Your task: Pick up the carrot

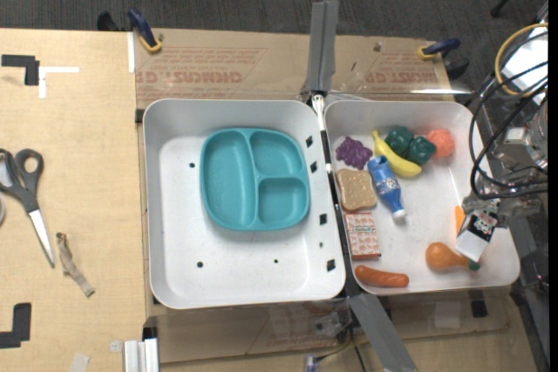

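The right bin [436, 113] holds several toy foods. An orange, tapered piece [445, 256] that looks like the carrot lies near the bin's front right corner, its thin end pointing right toward a small green bit. Just above it a white and black carton [477, 236] leans against the right wall, with a slim orange sliver [459, 219] at its left side. I cannot tell whether that sliver is part of the carrot or a separate piece.
In the same bin are purple grapes [353, 152], a banana [394, 158], a green pepper [410, 144], a round orange fruit [441, 142], a blue bottle [386, 184], toast [356, 188], a red box [362, 237] and a sausage [381, 277]. The left bin [174, 213] holds a teal divided plate [255, 179]. Scissors [30, 196] lie far left.
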Robot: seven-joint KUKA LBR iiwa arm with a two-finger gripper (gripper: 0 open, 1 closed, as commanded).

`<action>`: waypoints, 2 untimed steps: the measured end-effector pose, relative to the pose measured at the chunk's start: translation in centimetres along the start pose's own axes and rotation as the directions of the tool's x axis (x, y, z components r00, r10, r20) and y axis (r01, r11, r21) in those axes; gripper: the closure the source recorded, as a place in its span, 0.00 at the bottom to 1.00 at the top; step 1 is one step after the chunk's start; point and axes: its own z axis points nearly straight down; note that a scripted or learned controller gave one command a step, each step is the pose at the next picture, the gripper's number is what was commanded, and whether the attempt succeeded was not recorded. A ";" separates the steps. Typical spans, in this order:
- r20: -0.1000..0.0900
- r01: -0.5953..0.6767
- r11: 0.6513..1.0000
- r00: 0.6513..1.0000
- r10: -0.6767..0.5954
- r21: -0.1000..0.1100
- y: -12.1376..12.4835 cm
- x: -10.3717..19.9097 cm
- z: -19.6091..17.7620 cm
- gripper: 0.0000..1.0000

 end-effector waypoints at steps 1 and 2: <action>-0.001 0.215 0.977 0.977 -0.215 -0.004 6.5 -4.8 1.7 1.00; 0.000 0.291 0.957 0.957 -0.291 -0.001 4.6 -2.0 -9.2 1.00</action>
